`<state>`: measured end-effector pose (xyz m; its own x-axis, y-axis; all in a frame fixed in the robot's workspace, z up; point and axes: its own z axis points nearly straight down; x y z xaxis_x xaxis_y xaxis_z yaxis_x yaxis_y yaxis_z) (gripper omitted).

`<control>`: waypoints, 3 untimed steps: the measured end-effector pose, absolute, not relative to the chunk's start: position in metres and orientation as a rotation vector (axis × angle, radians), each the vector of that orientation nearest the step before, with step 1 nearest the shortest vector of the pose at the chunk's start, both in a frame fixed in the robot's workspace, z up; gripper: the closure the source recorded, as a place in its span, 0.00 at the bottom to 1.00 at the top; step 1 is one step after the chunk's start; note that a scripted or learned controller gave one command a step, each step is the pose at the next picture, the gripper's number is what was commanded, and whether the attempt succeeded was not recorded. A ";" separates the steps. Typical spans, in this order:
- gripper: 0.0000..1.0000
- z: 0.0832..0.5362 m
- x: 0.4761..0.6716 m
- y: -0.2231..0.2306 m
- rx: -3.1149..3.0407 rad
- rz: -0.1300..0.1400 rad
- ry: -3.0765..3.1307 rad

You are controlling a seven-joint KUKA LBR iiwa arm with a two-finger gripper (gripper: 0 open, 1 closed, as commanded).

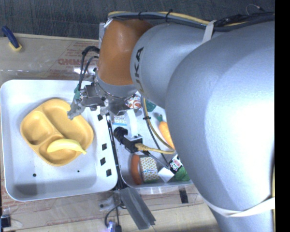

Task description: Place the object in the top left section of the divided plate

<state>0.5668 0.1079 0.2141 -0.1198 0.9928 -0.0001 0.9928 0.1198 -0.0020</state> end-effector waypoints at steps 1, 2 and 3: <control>0.00 0.153 0.489 0.139 -1.955 0.008 -2.454; 0.00 0.240 0.529 0.207 -1.542 0.000 -2.737; 1.00 0.250 0.529 0.208 -1.534 0.003 -2.740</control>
<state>0.5289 0.2081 0.2496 -0.5225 0.8526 0.0005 0.8526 0.5225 -0.0021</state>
